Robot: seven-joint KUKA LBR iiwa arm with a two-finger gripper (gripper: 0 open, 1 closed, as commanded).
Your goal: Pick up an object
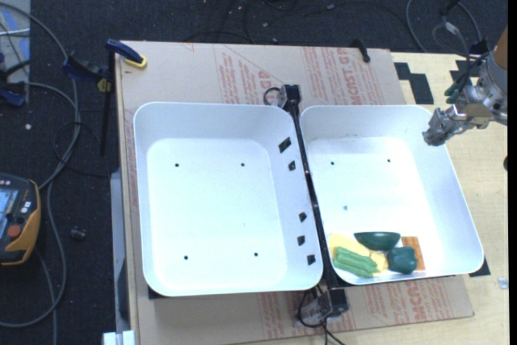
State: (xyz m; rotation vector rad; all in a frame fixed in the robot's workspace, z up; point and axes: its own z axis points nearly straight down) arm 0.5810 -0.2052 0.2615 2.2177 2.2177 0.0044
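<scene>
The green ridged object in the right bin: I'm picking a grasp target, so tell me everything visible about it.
The green ridged, elongated object looks like a plastic toy vegetable, bright green with lengthwise grooves. It lies flat, angled, near the front edge of the right white bin, resting on a pale yellow flat piece, close beside a dark green bowl-shaped piece. The gripper is far off, at the bin's back right rim.

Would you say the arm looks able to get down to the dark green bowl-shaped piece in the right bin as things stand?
Probably yes. The gripper hangs over the right bin's far right rim, and bare bin floor lies between it and the dark green piece, which sits uncovered, though crowded by the other items near the front wall.
</scene>
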